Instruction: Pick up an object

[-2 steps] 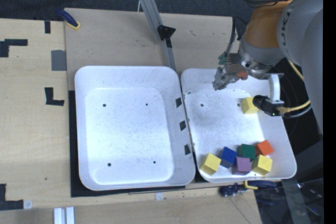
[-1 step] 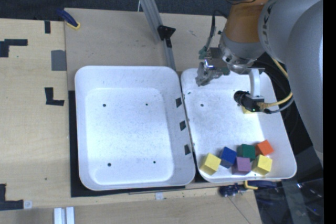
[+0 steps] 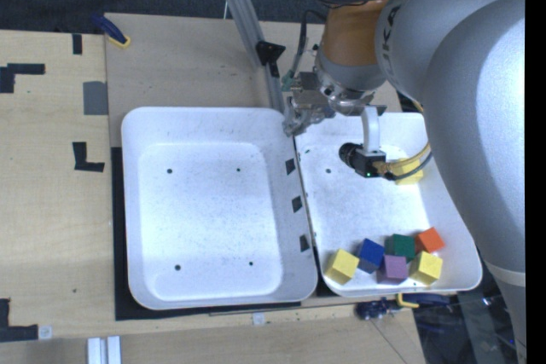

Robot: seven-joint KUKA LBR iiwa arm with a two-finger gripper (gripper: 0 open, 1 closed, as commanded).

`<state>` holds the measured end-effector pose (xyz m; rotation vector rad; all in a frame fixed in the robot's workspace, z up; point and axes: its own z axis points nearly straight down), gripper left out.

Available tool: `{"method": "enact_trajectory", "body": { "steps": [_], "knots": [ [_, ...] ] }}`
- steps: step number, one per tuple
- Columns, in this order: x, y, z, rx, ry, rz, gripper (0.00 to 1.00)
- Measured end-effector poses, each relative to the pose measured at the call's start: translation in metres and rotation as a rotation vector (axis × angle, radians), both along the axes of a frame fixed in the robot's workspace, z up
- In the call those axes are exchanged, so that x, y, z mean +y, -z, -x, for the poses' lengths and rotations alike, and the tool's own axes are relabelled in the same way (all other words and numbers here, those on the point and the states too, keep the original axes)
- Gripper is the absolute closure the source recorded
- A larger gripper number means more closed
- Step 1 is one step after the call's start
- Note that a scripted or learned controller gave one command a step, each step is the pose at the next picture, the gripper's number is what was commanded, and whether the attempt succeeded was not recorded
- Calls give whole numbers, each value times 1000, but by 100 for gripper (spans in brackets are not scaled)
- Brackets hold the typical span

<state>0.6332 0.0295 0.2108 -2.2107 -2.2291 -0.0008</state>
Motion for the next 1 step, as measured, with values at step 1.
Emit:
{"method": "enact_trajectory", "body": {
  "steps": [1],
  "knots": [
    [52,-15,-6,-1,1,0,100]
  ]
}}
